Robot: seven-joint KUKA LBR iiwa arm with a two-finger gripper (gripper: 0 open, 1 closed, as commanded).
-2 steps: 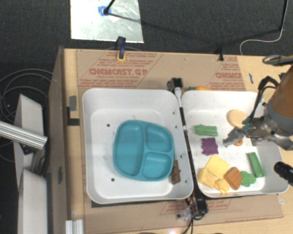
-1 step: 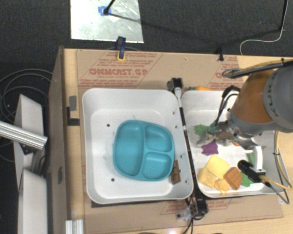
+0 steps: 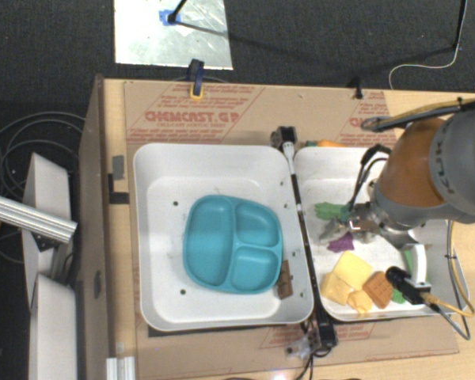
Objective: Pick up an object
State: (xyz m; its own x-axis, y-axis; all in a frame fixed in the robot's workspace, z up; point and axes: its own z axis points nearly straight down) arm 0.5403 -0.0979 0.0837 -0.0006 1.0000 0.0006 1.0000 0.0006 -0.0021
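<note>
The arm lowers its tool [image 3: 350,226], grip state impossible to tell, over a purple piece [image 3: 340,243] in the right bin [image 3: 332,165], grasp likely next.

The bench [image 3: 182,105] is seen from a single fixed camera set above it, looking down at a slant and from some way off. Both the left bin [image 3: 154,212] and the right bin [image 3: 332,172] are taken in whole, along with dark floor beyond the bench's far edge. The arm [image 3: 427,172] is seen entering from the right edge.
</note>
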